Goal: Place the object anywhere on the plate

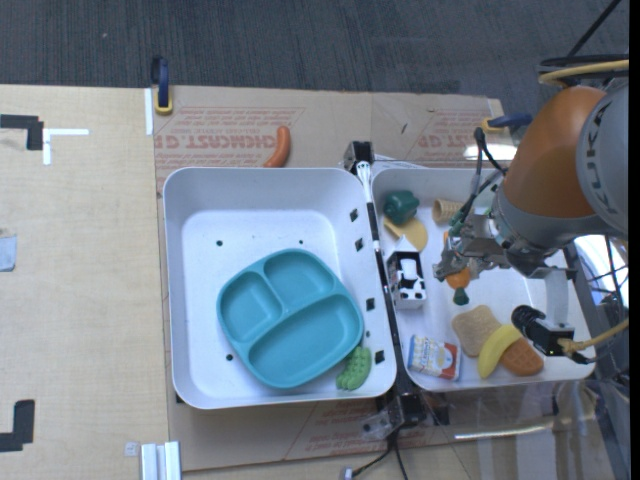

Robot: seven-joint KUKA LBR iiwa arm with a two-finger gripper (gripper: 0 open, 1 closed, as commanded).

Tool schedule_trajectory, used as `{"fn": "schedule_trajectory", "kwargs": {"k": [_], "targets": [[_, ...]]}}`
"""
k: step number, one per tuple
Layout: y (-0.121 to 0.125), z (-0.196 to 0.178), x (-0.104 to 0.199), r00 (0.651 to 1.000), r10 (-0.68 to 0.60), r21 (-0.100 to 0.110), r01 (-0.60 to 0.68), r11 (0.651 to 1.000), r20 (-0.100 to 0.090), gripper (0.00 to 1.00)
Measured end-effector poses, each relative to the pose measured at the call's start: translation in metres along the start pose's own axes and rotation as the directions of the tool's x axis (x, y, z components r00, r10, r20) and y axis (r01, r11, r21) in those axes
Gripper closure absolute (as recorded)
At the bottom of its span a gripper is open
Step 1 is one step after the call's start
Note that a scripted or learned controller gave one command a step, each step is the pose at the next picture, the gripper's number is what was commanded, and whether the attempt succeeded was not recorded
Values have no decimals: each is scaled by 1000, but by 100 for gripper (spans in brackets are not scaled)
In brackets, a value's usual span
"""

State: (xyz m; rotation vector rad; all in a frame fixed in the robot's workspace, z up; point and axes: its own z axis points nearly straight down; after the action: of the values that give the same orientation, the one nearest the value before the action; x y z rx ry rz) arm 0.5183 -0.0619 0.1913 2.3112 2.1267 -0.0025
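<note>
A teal divided plate (pixel 290 316) lies in the left white bin (pixel 190 268), with nothing on it. My gripper (pixel 460 265) hangs over the middle of the right bin (pixel 560 368), below the grey and orange wrist. A small orange toy with a green top (pixel 460 291) sits right under the gripper tip, touching it or very close. I cannot make out whether it is gripped.
The right bin also holds a green pepper (pixel 402 205), a yellow wedge (pixel 412 233), a cone (pixel 446 210), a black-and-white carton (pixel 406 276), bread (pixel 474 327), a banana (pixel 497 348) and a small milk box (pixel 434 357). A green toy (pixel 355 368) lies beside the plate. A sausage (pixel 279 147) rests behind the bins.
</note>
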Motion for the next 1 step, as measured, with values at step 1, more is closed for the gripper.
{"fn": "schedule_trajectory", "kwargs": {"k": [1], "targets": [[-33, -11, 71, 988, 157, 4, -157, 988, 0, 100]]}}
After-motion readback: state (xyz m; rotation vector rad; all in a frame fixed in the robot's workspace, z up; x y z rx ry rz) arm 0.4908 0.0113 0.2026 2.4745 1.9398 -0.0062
